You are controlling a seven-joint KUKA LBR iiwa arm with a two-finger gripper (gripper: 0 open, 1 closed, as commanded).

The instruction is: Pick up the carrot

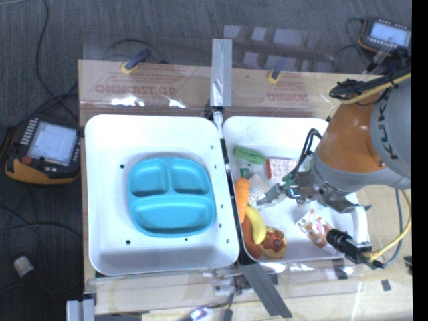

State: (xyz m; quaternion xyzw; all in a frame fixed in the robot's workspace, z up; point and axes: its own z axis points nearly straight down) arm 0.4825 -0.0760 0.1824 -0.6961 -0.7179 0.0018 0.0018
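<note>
**benchwatcher:** In the right-hand shallow white plastic bin (267, 136), hard against its left wall, that's where your long orange carrot (242, 191) is lying, roughly end-on to the camera. The curved yellow banana (254, 225) touches its lower end, and a red-and-yellow speckled round fruit (271, 242) sits just beside that. Your two-finger metal gripper (277, 192) hangs just right of the carrot, with nothing between its fingers. Whether they're spread or closed, you can't tell from up here, the wrist blurs into the clutter

**iiwa_owner:** So what bites you from here?

**benchwatcher:** I'd guess the wall, mostly. The carrot is jammed so close to it that one finger may have no gap to drop into, so you could land on top and roll it, or clip the rim. You could also pinch the banana instead, since they touch. The small green flat piece (249, 155) and the red-and-white packet (281, 168) sit near the top end, so a sloppy approach could shove those around too

**iiwa_owner:** And the rest of the setup?

**benchwatcher:** The left white bin (107, 179) holds a light blue three-compartment plastic plate (172, 195). Both bins sit on a brown cardboard-covered bench (154, 85) over dark grey carpet (67, 32), with a teach pendant (43, 149) on the floor to the left and cables trailing about
</note>
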